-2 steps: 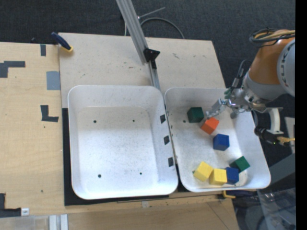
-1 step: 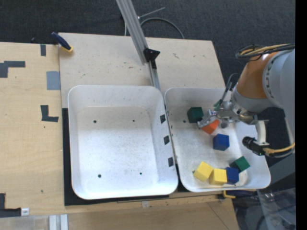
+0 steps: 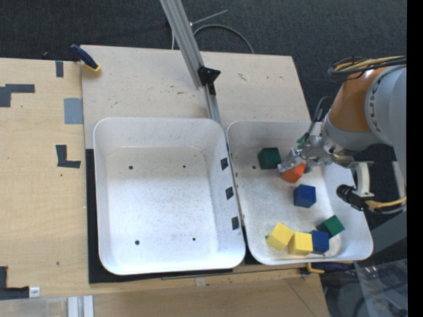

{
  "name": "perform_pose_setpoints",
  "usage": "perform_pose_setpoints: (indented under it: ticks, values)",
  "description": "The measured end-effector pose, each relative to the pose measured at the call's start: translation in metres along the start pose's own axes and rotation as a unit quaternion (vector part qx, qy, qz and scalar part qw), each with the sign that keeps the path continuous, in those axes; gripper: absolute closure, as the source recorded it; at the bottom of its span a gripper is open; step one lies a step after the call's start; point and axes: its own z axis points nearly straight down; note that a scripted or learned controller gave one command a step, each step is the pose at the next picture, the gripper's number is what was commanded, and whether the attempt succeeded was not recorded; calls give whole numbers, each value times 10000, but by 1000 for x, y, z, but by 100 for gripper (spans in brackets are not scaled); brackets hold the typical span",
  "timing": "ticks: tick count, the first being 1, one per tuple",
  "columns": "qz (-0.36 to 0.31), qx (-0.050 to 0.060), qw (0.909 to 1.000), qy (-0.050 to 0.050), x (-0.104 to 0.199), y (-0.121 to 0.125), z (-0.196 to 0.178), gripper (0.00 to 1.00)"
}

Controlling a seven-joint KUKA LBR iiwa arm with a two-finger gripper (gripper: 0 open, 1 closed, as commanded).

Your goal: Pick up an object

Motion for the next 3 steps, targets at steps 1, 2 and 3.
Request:
perform_pose_setpoints:
  ticks: [1, 2, 3]
  values:
    - [2, -30, 10000, -7, 9, -5, -56, 100]
    - [5, -30, 10000, -10, 9, -4, -106, 100]
    - [-24, -14, 10000, 6, 66, 8, -117, 100]
